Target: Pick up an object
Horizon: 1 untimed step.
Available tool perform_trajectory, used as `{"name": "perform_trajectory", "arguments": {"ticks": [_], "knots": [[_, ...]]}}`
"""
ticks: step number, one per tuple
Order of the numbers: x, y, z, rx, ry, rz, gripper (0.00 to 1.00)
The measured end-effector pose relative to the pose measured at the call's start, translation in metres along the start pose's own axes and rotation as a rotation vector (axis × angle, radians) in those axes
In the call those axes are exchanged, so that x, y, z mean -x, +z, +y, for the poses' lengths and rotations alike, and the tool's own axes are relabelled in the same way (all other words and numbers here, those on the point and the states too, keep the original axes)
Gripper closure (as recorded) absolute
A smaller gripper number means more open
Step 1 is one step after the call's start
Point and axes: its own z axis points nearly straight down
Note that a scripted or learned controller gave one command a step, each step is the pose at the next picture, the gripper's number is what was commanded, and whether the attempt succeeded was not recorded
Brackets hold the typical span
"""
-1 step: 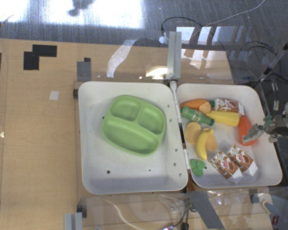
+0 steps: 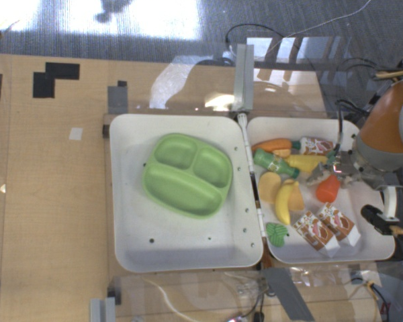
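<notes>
In the right bin (image 2: 373, 247), toward its 3 o'clock side, the gripper (image 2: 330, 168) hangs low over the toys, the grey arm (image 2: 389, 136) with its orange band reaching in from the right. Whether the fingers are apart or closed cannot be told, since they blur into the clutter below them. Just under the gripper, at about 6 o'clock from it, stands an orange-red pepper (image 2: 328, 189), short and stubby, its long axis running roughly 12 to 6 with the narrower end toward 12; it looks to be touching or just beside the gripper, but nothing shows it clasped. At 9 o'clock from the gripper lies a yellow corn cob (image 2: 305, 162), its length running 9 to 3. Beyond it a green bottle (image 2: 275, 162) lies slanted, its cap end toward 10 o'clock. At the bin's 12 o'clock edge a carrot (image 2: 274, 145) lies 9 to 3, with a small red-and-white carton (image 2: 316, 144) just beside it at 3 o'clock. A banana (image 2: 287, 200) lies near the bin's middle, running 12 to 6, with a pale yellow fruit (image 2: 269, 186) touching it at 9 o'clock. Two more cartons (image 2: 326, 228) sit side by side toward 5 o'clock, slanted. A small green leafy piece (image 2: 277, 233) rests at the 7 o'clock corner. The left bin (image 2: 131, 247) holds a green divided plate (image 2: 187, 174) near its middle.
</notes>
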Motion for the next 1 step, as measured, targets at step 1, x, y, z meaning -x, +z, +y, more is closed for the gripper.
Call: {"name": "perform_trajectory", "arguments": {"ticks": [1], "knots": [[-0.0120, -0.0430, 0.0196, -0.010, 0.095, 0.002, 0.00]]}}
